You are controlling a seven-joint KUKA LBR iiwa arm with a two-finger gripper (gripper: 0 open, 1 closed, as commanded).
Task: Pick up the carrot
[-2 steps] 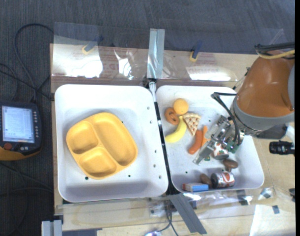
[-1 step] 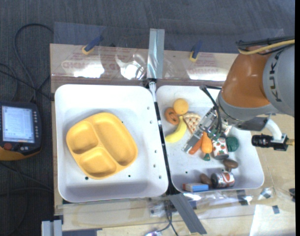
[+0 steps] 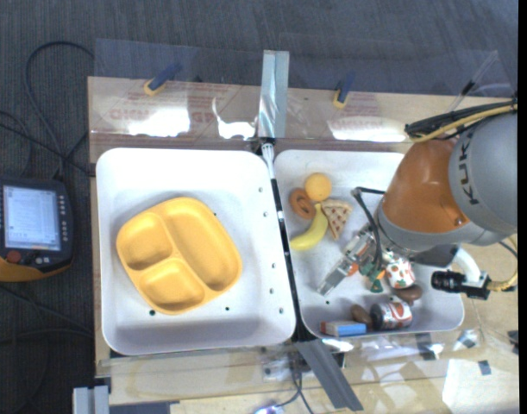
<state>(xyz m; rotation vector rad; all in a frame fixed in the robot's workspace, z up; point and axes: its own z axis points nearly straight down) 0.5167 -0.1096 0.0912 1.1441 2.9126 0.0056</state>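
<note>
Right bin: carrot just beside hand, right side.

The grey arm with its orange band is cut off at three o'clock, and it hides part of the right-hand shallow white bin.
</note>
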